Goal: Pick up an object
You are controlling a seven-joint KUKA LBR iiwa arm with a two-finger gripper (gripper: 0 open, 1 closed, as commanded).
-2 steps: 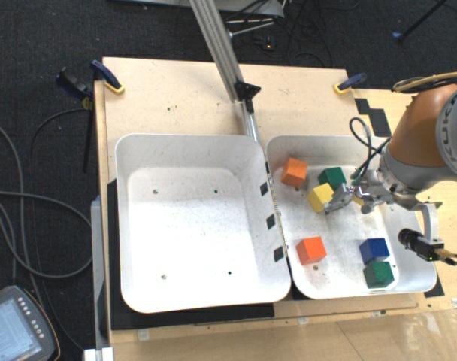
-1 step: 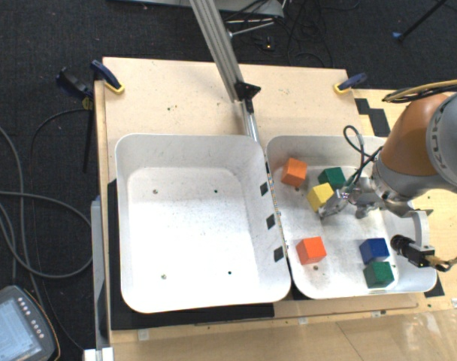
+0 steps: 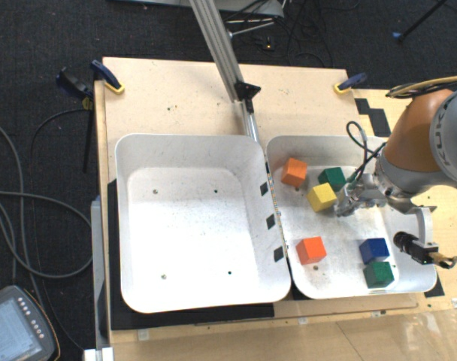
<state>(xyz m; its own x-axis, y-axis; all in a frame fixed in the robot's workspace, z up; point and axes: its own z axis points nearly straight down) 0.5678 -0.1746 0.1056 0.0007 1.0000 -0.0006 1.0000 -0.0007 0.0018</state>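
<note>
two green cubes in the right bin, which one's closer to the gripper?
The dark green cube at the bin's far side, beside the yellow cube, just left of the gripper. The other green cube sits at the near edge.

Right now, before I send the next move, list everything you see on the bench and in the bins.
orange cube: 2, orange, right bin; one near the top left, one lower by the left wall
yellow cube: 1, yellow, right bin, just left of the tool
green cube: 2, green, right bin; one above the yellow cube, one at the bottom right
blue cube: 1, blue, right bin, touching the lower green cube from above
left bin: 1, white, left half of the bench
right bin: 1, white, right half of the bench
clamps: 2, blue and yellow, bench's top corners
arm: 1, grey with orange band, reaching in from the right
tool: 1, grey, low in the right bin beside the yellow cube
</note>
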